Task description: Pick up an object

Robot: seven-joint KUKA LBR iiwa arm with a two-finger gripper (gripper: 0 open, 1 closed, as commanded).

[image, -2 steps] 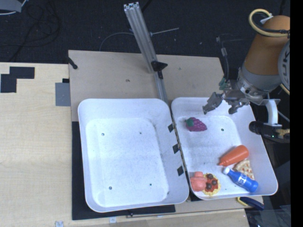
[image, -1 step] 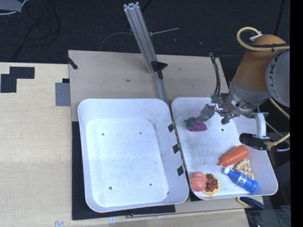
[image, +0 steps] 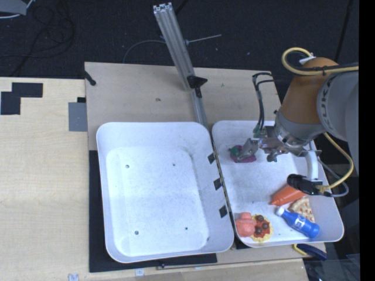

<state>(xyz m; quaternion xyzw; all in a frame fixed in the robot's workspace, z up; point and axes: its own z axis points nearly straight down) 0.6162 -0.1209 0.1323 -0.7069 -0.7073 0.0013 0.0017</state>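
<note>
Lying beside gripper point(image: 262, 147): small green-and-purple toy point(image: 242, 153)

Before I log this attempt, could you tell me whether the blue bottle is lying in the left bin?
No, the blue bottle lies in the right bin, near its front right corner beside the orange carrot-like toy.

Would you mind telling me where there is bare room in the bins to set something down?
The left bin is bare white floor from wall to wall. In the right bin, the middle strip is free, between the gripper and the blue bottle. Its near corner is crowded with toy food.
</note>
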